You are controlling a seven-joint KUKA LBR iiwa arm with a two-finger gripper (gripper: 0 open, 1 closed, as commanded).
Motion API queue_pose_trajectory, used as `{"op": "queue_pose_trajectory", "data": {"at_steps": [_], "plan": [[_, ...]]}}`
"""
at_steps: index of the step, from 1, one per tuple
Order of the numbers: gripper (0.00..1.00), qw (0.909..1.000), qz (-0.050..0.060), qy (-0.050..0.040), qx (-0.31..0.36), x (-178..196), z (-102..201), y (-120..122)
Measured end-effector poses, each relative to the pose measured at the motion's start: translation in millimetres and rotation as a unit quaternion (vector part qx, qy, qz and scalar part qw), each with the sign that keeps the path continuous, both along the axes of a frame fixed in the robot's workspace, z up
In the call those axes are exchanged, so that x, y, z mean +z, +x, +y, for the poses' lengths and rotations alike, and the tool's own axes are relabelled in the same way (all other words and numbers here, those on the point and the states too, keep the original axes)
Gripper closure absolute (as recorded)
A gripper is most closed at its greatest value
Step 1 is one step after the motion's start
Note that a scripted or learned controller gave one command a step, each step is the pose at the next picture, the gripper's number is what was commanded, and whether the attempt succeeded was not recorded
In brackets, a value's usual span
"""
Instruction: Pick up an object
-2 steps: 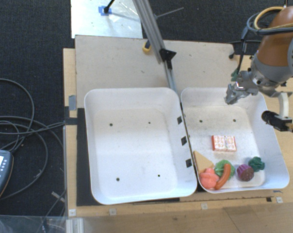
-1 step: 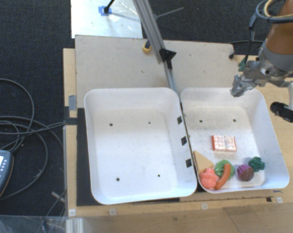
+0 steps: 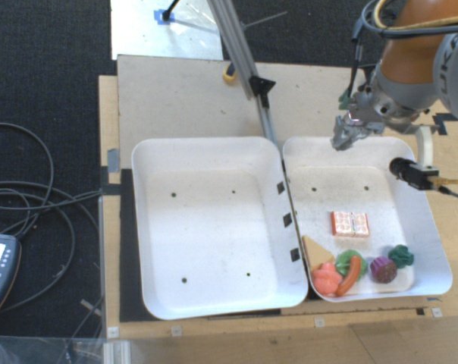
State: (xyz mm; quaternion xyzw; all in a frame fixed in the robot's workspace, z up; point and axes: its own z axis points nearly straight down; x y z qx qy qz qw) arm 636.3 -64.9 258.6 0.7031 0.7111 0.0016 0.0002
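Your arm [image 3: 430,48] reaches in from the right, grey with its orange band high in the upper right corner, and its gripper [image 3: 349,136] hangs over the far rim of the right bin [image 3: 426,226], near that bin's back left part. You cannot tell from this angle how far the jaws stand apart; they look dark and bunched together, and nothing shows between them.

All the objects you could pick lie in the right bin, well apart from the gripper and gathered toward the near edge. An orange-and-white patterned block [image 3: 349,223] lies flat near the middle of the bin floor, on its own. Nearer to you, a tan wedge [image 3: 315,250] rests by the bin's left wall. Just beside it sits a red-orange lumpy piece [image 3: 327,279], touching a green leafy piece [image 3: 349,259] and an orange carrot-like stick [image 3: 349,274] that lies at a slant. To their right is a purple round piece [image 3: 383,269], and just beyond it a dark green piece [image 3: 401,255], close to the right wall.

The left bin [image 3: 214,226] sits alongside on the worktop [image 3: 176,97], its right rim overlapping the other's. A grey pole [image 3: 236,36] slants across the back of the worktop.
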Motion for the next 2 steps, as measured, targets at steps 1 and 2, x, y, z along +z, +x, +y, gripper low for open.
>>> {"op": "queue_pose_trajectory", "data": {"at_steps": [1, 2], "plan": [[1.0, 1.0, 0.0, 0.0002, 0.0, 5, 56, 5], [1.0, 1.0, 0.0, -0.0002, -0.001, -2, 103, 23]]}}
